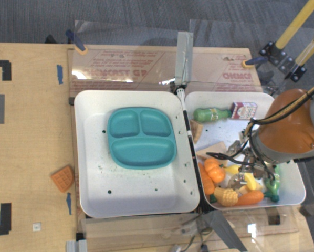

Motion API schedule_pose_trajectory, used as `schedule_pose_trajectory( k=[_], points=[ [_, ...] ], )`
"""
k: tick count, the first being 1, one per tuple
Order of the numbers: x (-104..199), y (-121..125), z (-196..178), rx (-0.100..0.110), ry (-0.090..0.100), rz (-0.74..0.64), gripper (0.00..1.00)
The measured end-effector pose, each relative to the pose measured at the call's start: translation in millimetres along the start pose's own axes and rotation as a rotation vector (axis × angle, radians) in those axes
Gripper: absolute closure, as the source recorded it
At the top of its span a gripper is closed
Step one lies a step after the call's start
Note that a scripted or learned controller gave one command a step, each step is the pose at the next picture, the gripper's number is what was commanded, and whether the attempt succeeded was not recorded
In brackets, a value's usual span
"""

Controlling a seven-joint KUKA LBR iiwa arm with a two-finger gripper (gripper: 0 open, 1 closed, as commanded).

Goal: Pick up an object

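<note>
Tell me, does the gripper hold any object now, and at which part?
It cannot be told. The gripper is low over the toy food pile in the right bin, but its tips are lost among the items.

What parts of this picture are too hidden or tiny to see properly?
- Pincer: its tips sit among the toy food, too cluttered to tell how they stand.
- Toy food pile: pieces overlap and the arm covers some.
- Small carton: print too small to read.
- Green bottle: label too small.
</note>
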State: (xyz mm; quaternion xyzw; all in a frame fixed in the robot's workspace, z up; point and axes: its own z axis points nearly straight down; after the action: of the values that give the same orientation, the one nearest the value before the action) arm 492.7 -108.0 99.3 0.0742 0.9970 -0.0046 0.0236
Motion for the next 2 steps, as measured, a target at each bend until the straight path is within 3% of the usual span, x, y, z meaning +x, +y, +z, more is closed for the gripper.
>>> schedule_pose_trajectory(
  k=[2],
  points=[
    [-0.1, -1.2, 0.7, -0.003, 0.001, 0.008, 0.00]
  ],
)
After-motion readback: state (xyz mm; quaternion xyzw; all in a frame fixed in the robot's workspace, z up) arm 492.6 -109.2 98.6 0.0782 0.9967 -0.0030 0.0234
